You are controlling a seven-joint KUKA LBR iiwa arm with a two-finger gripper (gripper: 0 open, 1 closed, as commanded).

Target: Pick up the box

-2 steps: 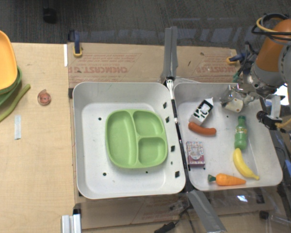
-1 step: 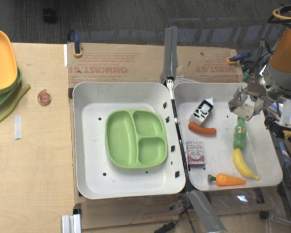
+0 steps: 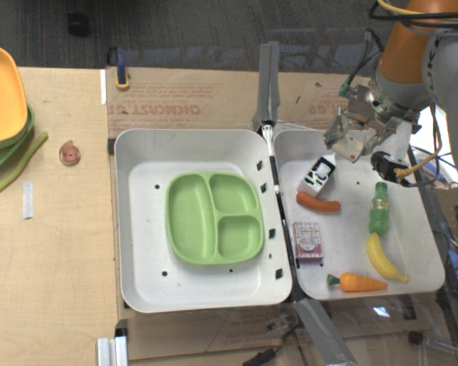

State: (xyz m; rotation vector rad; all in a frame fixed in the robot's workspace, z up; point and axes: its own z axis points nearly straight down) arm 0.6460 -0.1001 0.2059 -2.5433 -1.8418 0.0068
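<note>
One gripper (image 3: 351,139) here, hanging over the far end of the right bin (image 3: 435,269), and honestly I can't tell what state it's in. It's a blurry tangle of metal and cable at that angle, so no call from me. It looks empty underneath though; I'd guess it's lining up, not carrying.

Just left and a bit nearer sits a small black-and-white carton (image 3: 318,174), lying tilted on the bin floor. Touching or nearly touching its near end is a red chili (image 3: 318,202).

The box (image 3: 308,242) I'd bet the task means is the pinkish one further toward the near side, flat against the left wall of the right bin, well apart from the gripper. Being tucked against the wall could make a clean grab awkward.

Rest of that bin: a green bottle (image 3: 378,208), a banana (image 3: 384,258) and a carrot (image 3: 357,282) spread along the right and near side.

Left bin (image 3: 137,280) holds a green divided plate (image 3: 214,218) sitting flat in the middle.
</note>
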